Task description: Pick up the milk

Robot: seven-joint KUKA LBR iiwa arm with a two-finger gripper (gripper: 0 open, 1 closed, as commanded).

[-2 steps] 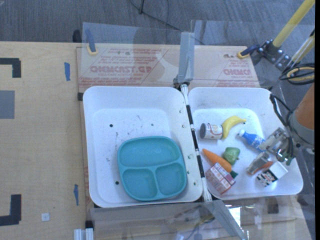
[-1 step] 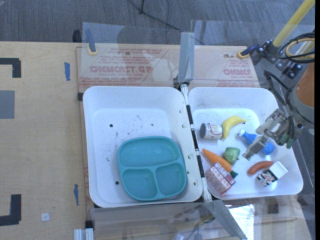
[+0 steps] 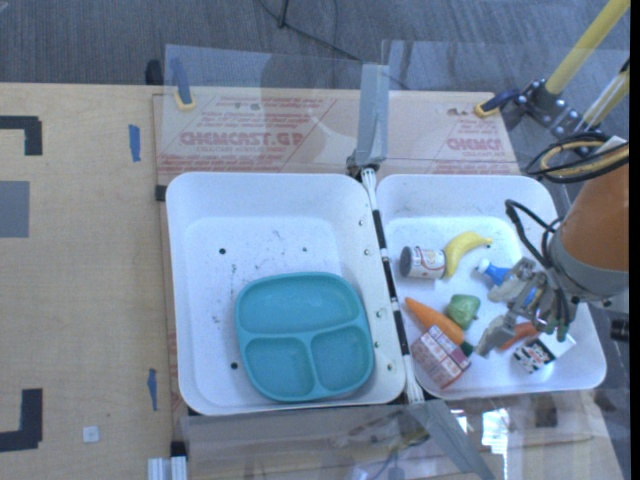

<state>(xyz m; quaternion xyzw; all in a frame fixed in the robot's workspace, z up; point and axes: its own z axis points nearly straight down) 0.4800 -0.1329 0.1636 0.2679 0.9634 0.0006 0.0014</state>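
The milk point(image 3: 536, 355) is a small white carton with black patches and a red-orange top, lying at the front right of the right bin point(image 3: 420, 203). My gripper point(image 3: 503, 313) hangs just left of and above it, reaching in from the right under the orange band of the arm point(image 3: 600, 230). Its two grey fingers point(image 3: 495, 337) are spread apart, so it is open. Nothing sits between them. The lower finger ends close to the carton's red top, and I cannot tell if they touch.
The right bin also holds a white-and-red can point(image 3: 422, 262), a banana point(image 3: 463, 249), a blue item point(image 3: 494, 269), a green item point(image 3: 463, 309), a carrot point(image 3: 434, 317) and a pink checked box point(image 3: 440, 357). A teal divided plate point(image 3: 302, 335) lies in the left bin point(image 3: 200, 238).
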